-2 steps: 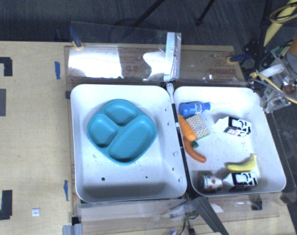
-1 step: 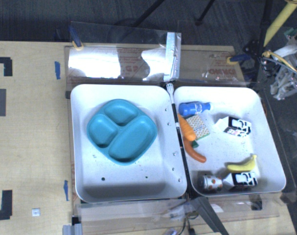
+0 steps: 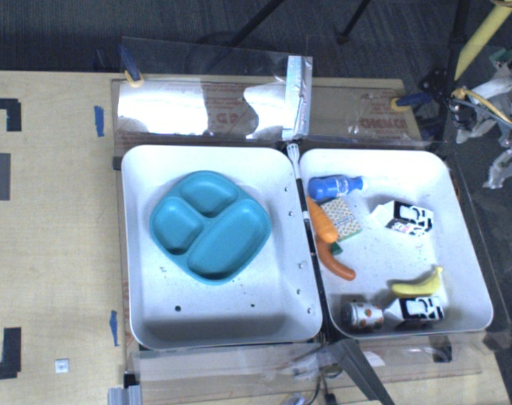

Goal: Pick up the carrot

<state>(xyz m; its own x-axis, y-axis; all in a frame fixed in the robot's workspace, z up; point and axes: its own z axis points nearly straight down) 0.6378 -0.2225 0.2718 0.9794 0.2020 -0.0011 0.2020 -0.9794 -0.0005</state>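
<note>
The carrot [image 3: 323,224] lay in the right bin [image 3: 458,194], hard against the dividing wall, with a sausage [image 3: 337,266] touching its lower end and a patterned packet [image 3: 343,218] just beside it. I could not tell the claw's state. A grab risked snagging that wall or taking the sausage instead; a blue bottle [image 3: 333,186] crowded the top end.

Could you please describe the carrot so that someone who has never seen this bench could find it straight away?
Start at the right bin, the one without the blue plate. Look along its left wall, just below the blue bottle: the carrot lies there at a slant, beside a patterned packet. It is the orange, tapered piece; a second, shorter orange piece lies just below it, and the banana is yellow.
</note>
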